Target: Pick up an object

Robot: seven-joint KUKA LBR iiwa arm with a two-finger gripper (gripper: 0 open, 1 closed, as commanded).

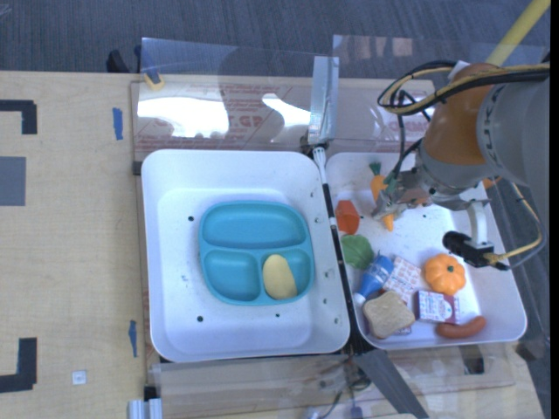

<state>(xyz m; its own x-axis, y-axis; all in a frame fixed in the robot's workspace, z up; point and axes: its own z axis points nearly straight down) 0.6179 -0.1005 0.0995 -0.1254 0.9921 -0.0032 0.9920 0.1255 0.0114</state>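
Where the claw hangs — a carrot just beside.

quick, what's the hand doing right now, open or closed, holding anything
Hand: low in the right bin, by the toy carrot; whether it is open, closed or holding anything cannot be told.

The arm is running off the right edge and covering the right bin's far corner; the pincer's grip is too small to read.
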